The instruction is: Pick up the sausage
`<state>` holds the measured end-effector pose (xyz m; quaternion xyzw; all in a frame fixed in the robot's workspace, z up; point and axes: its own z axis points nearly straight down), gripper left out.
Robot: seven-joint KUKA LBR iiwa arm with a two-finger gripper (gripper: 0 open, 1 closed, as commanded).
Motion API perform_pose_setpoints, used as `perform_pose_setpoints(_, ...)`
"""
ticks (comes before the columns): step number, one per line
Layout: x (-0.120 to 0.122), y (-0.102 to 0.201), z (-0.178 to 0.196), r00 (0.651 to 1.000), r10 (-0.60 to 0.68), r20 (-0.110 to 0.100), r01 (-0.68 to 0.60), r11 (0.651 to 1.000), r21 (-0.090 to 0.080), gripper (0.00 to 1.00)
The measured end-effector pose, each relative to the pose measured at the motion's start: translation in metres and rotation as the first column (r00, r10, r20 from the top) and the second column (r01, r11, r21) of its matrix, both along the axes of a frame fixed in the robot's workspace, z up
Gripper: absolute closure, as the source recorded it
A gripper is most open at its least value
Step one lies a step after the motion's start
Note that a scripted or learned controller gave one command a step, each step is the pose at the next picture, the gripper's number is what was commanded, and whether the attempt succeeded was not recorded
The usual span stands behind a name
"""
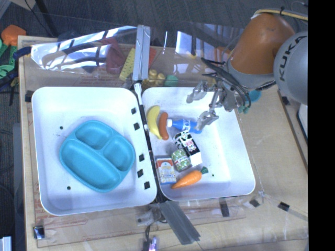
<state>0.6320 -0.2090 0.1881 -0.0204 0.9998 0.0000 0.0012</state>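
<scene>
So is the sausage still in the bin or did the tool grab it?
In the bin. The sausage lies flat in the right bin beside the banana; the open tool hovers apart from it.

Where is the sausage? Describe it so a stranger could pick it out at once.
Look in the right bin, along its left wall. There the sausage lies upright in the picture, touching the right side of the yellow banana. It is the short reddish-orange rounded stick, plainer and blunter than the pointed green-topped carrot lower down.
</scene>
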Motion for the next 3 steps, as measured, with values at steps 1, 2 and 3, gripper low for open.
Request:
perform_pose_setpoints(1,0.019,0.012,-0.033,0.951,0.308,0.001,-0.308,0.951,0.000,0.00)
perform_pose_setpoints(2,0.020,0.011,-0.024,0.952,0.307,0.004,-0.307,0.952,-0.001,1.00)
perform_pose_setpoints(3,0.027,0.000,-0.088,0.937,0.350,0.002,-0.350,0.937,-0.002,1.00)
